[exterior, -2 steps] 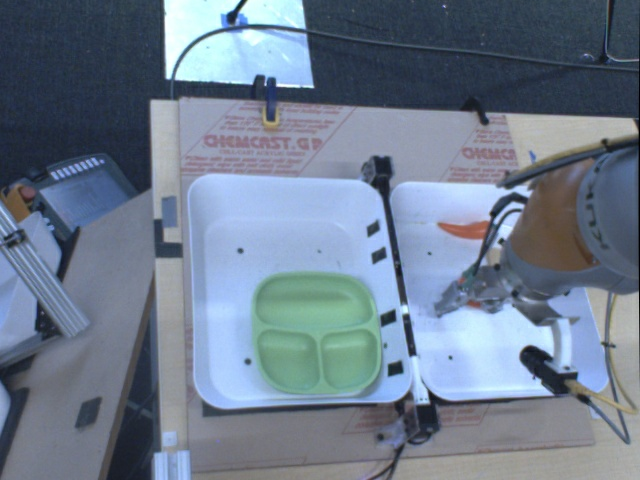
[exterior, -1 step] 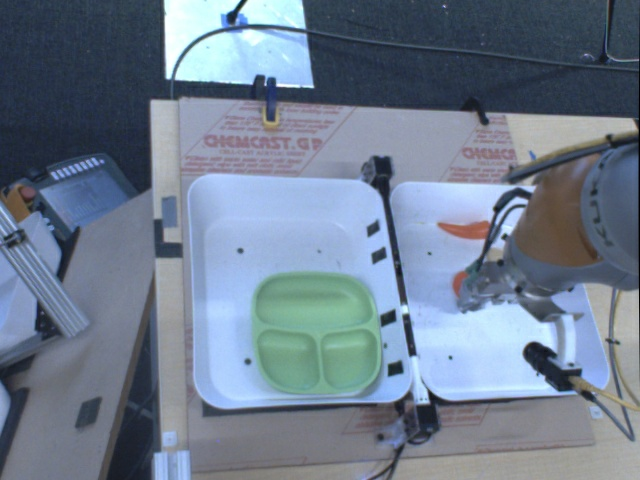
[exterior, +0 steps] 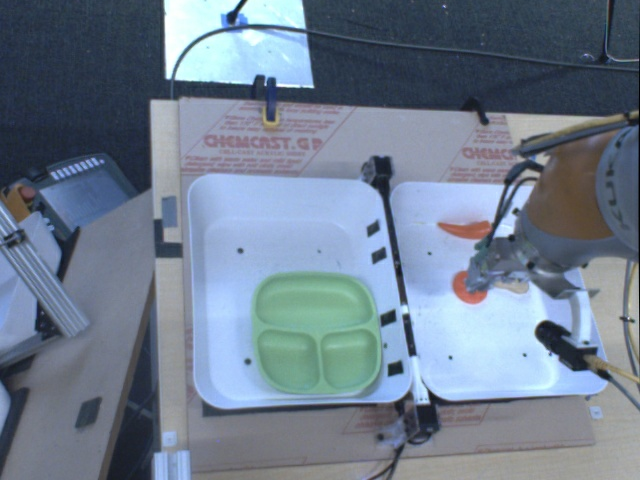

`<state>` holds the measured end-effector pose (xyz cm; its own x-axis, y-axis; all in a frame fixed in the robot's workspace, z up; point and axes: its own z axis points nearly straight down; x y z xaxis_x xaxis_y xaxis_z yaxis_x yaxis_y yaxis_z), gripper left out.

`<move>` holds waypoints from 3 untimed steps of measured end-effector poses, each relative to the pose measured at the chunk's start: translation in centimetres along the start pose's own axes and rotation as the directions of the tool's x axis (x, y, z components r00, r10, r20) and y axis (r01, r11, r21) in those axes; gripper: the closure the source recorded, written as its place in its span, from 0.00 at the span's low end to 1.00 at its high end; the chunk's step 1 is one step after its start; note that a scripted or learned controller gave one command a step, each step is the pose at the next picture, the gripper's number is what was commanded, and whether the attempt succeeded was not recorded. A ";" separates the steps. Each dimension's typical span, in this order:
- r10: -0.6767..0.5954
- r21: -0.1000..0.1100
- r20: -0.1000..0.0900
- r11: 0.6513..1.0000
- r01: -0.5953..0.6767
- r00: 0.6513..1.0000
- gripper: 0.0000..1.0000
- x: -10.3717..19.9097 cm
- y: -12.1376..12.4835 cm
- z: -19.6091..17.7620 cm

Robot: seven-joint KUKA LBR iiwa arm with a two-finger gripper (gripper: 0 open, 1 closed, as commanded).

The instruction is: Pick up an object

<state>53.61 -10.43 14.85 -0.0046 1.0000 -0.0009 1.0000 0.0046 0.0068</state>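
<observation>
Taking the black divider (exterior: 392, 268) between the bins as landmark: to its left, a green divided plate (exterior: 317, 331) lies in the left bin (exterior: 215, 218). To its right, in the right bin (exterior: 430, 368), an orange carrot-like piece (exterior: 462, 229) lies lengthwise left-right, with a round orange-red object (exterior: 466, 288) nearer. The gripper (exterior: 484, 273) sits directly over that object's right edge; finger state cannot be told.

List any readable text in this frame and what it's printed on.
"CHEMCAST GP", red print, on the brown protective sheet behind the left bin.
A second red print of the same kind on the sheet behind the right bin, at: cut off and blurred, not readable.
Finer red lines above and below both prints: too small to read.
Grey device at left: no legible markings.
</observation>
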 end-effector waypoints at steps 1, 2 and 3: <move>0.000 0.002 0.000 1.000 0.000 1.000 1.00 0.1 -0.3 -4.4; -0.001 -0.001 0.000 1.000 0.001 1.000 1.00 0.1 -0.1 -9.8; -0.005 0.005 -0.002 1.000 0.005 1.000 1.00 6.0 0.3 -8.9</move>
<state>53.84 -4.39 23.74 -0.0093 1.0000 0.0015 1.0000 0.0093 0.0019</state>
